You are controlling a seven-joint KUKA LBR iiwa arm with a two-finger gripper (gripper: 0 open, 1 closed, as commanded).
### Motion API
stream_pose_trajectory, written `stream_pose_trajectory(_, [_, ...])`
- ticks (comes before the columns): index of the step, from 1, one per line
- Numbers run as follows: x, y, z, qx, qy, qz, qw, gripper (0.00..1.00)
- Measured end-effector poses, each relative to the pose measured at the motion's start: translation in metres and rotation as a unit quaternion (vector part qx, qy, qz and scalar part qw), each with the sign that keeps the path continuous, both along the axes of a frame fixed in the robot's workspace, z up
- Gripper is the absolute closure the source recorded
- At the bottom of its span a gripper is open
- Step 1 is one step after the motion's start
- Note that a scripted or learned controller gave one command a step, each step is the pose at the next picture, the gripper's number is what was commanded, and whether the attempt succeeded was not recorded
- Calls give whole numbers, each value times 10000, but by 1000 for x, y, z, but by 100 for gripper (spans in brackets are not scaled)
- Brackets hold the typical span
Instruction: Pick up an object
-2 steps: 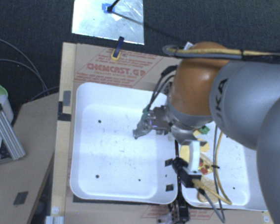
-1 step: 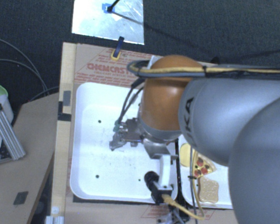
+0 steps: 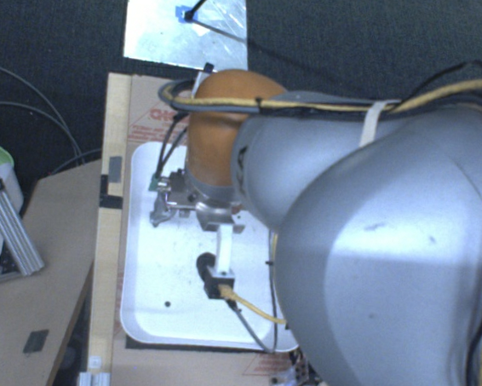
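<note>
The tool [image 3: 166, 210] is held low, the white bin [image 3: 139, 310] beneath it. Its opening cannot be told, and no grasp point can be judged.

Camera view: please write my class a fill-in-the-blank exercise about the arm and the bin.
1. The grey arm wears a band coloured ____ above its wrist.
2. The gripper hangs over a bin coloured ____.
3. The arm enters the picture from the ____ side.
Missing words: orange, white, right.
</note>
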State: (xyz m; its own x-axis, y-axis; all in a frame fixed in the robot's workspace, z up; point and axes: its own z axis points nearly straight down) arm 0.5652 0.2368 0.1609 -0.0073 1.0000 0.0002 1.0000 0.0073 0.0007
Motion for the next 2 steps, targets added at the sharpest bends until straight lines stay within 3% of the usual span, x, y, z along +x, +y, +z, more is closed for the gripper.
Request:
stream_pose_trajectory(1, [-1, -2, 15, 6, -7, 6, 10000, 100])
stream_pose_trajectory(2, [-53, -2, 17, -2, 24, -9, 10000, 100])
